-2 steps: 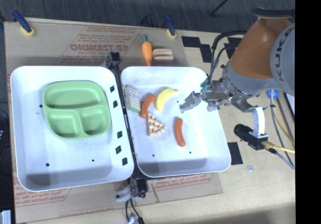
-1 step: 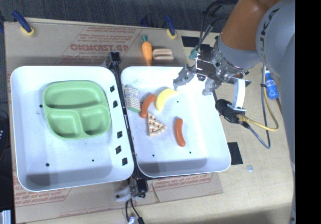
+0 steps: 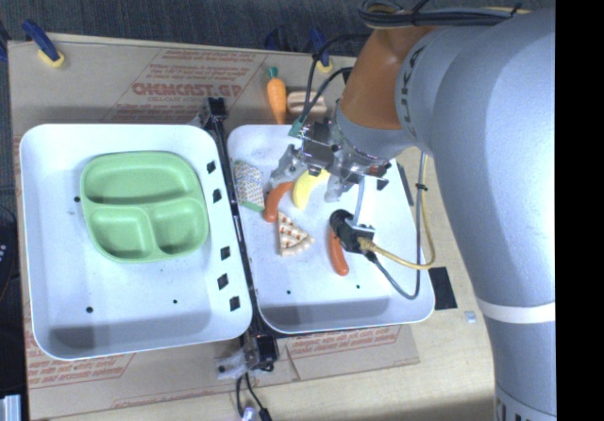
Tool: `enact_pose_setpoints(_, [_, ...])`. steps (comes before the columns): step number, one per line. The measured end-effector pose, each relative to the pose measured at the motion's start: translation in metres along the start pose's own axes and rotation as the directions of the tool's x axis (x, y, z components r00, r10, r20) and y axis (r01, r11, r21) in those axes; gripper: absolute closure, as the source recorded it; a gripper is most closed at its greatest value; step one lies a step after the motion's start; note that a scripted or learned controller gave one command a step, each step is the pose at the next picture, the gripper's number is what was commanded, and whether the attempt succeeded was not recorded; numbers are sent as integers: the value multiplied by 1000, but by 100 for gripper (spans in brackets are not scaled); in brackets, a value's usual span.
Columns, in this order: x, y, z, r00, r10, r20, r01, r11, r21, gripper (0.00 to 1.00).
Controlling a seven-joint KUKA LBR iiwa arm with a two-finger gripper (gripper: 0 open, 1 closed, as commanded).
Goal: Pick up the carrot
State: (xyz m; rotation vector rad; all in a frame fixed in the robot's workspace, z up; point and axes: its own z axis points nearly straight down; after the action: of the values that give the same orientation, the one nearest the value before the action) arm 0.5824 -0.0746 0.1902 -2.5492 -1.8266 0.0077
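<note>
We see the carrot (image 3: pixel 275 97) lying outside the bins on the cardboard (image 3: pixel 160 79) — just past the right bin's (image 3: pixel 396 301) far rim, with open desk around it. The gripper (image 3: pixel 311 167) hangs inside that bin over a yellow piece (image 3: pixel 306 190), its fingers spread apart and clamped on nothing, crowded by a sausage (image 3: pixel 337 254) and a pizza slice (image 3: pixel 291 238). The left bin carries a green tray (image 3: pixel 143 204); red print on the cardboard reads "CHEMCAST GP".
</note>
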Motion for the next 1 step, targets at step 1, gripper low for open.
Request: enact_pose_setpoints(1, [-61,44,99,1000,-31,1,31,1000,-1,0])
